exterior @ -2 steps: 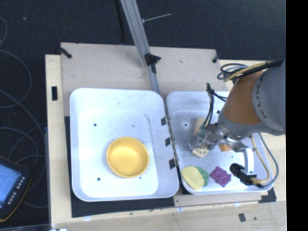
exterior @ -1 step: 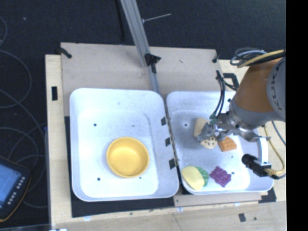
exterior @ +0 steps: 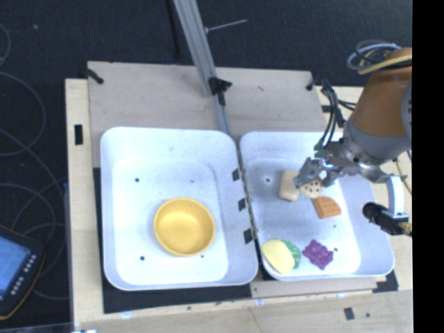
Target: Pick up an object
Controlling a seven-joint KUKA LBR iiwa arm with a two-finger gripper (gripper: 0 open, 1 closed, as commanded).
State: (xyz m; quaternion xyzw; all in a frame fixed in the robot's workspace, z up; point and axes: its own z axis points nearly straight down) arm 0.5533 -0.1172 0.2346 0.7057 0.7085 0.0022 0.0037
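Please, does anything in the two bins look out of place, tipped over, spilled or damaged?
Nothing stands out. The yellow bowl sits upright in the left bin. In the right bin, the beige block, orange piece, purple piece and yellow-green item lie loose, with no spill. The gripper is beside the block.

two white bins: left bin (exterior: 125, 158), right bin (exterior: 277, 148), both with small dark dots on the floor; yellow bowl (exterior: 184, 225), deeper golden inside; pale tan block (exterior: 289, 186); orange-brown wedge (exterior: 327, 207); small cream piece with dark spots (exterior: 314, 189), like a die; pale yellow rounded object (exterior: 277, 255) with a green part (exterior: 294, 254) beside; purple bumpy cluster (exterior: 319, 253); grey arm (exterior: 378, 141) with orange band (exterior: 385, 99); silver-grey gripper (exterior: 310, 179); light beige bench (exterior: 152, 96); grey metal pole (exterior: 198, 40); black floor (exterior: 41, 26); blue-lit screen (exterior: 10, 261) in dark casing
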